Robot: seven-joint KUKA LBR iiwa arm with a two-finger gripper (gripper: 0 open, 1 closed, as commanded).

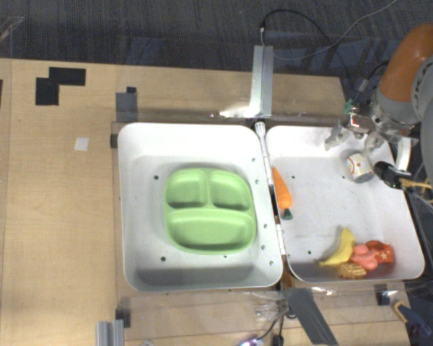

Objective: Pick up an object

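Two white bins sit side by side on your worktop [50, 215]. Your left bin [130, 207] carries a green divided tray [209, 209], lying flat in its middle. Your right bin [390, 215] holds the loose things: a carrot [281, 192] lies along its left wall, touching the divider, and a banana [338, 247], a red toy [375, 254] and a tan waffle-like piece [353, 270] crowd together in the near right corner, touching one another. Your end effector [361, 161] hangs over the far right part of that bin, well apart from the cluster and the carrot. You see a small white cup-like object [358, 166] at its tip, but you cannot tell whether it is gripped.
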